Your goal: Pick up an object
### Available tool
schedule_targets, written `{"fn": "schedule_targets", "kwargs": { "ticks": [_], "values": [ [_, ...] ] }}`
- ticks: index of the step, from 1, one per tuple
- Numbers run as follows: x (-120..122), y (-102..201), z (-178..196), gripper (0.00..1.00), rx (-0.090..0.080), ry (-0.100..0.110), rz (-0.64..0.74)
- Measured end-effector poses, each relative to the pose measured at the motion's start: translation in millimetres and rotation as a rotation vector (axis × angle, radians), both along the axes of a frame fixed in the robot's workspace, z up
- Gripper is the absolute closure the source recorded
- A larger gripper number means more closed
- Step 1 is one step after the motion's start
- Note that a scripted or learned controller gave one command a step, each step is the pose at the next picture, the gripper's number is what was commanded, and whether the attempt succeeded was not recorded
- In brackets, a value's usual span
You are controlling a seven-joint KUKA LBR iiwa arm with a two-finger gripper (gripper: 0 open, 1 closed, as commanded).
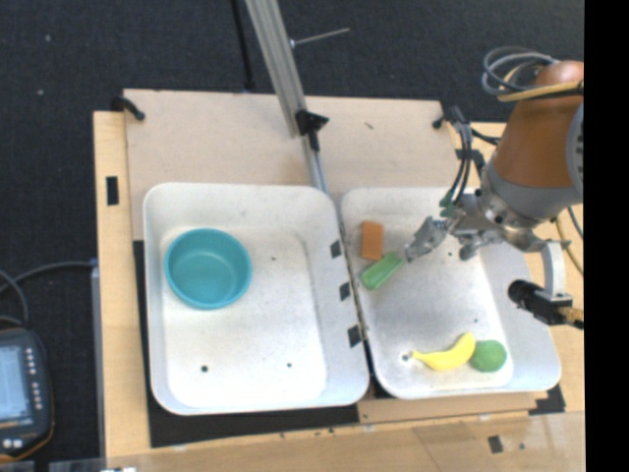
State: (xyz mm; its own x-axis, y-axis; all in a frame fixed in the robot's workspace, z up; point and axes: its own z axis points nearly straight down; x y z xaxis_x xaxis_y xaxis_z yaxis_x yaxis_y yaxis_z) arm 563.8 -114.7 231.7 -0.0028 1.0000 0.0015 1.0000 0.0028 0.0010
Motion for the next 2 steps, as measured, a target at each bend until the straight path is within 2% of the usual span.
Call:
{"fn": "schedule_targets", "kwargs": {
  "ticks": [1, 2],
  "values": [
    [0, 0, 0, 0.00, 0.000, -0.001, -0.001],
    [1, -5, -62, 0.00, -0.003, 0.006, -0.004]
  ]
}}
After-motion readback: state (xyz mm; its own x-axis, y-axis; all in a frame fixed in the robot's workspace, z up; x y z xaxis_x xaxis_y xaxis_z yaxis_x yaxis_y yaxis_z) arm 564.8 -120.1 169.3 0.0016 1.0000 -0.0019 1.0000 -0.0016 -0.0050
